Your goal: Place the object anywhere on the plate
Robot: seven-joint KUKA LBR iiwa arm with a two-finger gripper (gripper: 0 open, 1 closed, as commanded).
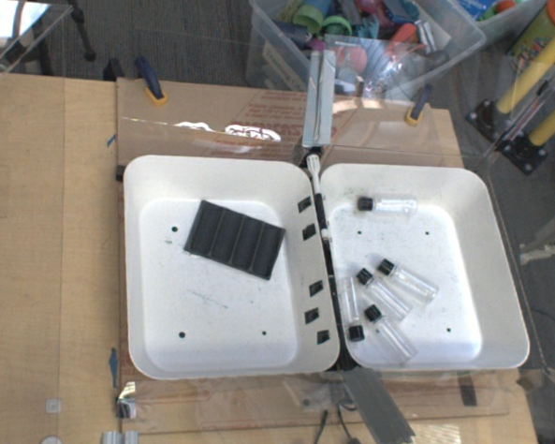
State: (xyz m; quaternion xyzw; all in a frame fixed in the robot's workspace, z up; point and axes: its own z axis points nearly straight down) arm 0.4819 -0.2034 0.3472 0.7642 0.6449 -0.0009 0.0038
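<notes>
A black ribbed rectangular plate point(235, 239) lies flat in the upper middle of the left bin point(148, 345), turned slightly clockwise. In the right bin point(499, 277) lie several small clear vials with black caps. One vial point(388, 205) rests alone near the bin's far wall with its cap to the left. The others sit close together in the lower left part of that bin: one long vial point(407, 282), a shorter one point(386, 329) below it, and one point(352, 308) beside the inner wall.
A row of black clips point(314, 259) runs along the seam between the bins. Behind the bins stand a clear tub of colourful items point(364, 29) and a metal upright point(319, 97). A grey flat piece point(376, 407) lies on the wooden bench in front.
</notes>
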